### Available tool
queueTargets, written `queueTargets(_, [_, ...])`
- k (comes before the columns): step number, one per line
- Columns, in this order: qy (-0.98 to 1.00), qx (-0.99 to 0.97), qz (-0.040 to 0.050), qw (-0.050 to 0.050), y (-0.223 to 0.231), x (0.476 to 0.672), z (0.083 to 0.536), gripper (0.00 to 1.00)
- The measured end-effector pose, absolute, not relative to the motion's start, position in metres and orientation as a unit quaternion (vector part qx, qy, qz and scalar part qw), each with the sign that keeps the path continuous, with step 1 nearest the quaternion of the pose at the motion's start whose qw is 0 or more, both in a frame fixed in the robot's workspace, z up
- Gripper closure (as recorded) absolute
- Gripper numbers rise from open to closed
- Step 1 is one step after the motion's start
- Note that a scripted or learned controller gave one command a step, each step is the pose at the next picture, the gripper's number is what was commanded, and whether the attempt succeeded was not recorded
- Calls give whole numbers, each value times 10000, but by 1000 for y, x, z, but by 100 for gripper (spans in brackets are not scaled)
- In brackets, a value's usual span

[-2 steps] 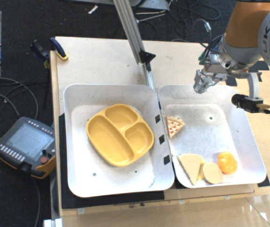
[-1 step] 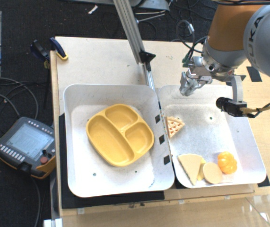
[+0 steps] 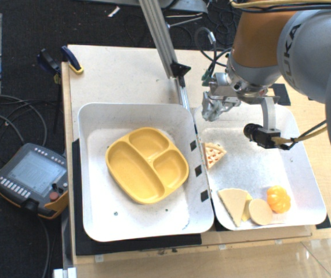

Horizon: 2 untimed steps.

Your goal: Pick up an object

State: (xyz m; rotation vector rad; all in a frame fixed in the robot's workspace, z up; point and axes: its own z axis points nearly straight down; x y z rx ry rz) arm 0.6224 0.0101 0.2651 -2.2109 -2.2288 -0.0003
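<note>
Landmark: right bin (image 3: 304, 172), the white tray on the arm's side of the bench.
Tan wedge (image 3: 232, 204): near edge of the right bin, lying flat, touching the round tan piece (image 3: 260, 211) beside it.
Orange piece (image 3: 278, 199): near corner of the right bin, just beside the round tan piece; small and rounded, likely to roll if nudged.
Waffle slice (image 3: 213, 153): left side of the right bin, close against its wall; nearest candidate to the tool.
Yellow divided plate (image 3: 147, 164): in the left bin (image 3: 95, 213), well apart from the right bin's contents.
Gripper (image 3: 213, 111): hangs over the far left corner of the right bin, above and beyond the waffle slice; carries nothing; finger spread, cannot tell.
Handling note: advise shifting toward the waffle slice, centring over it before descent, and keeping clear of the bin wall.
</note>
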Motion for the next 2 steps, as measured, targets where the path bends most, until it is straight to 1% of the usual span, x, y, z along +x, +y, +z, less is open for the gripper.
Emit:
queueTargets(1, [-7099,-7043,3,13,59,613,254,100])
queueTargets(2, [-7095,-7047,10,17,97,585,246,100])
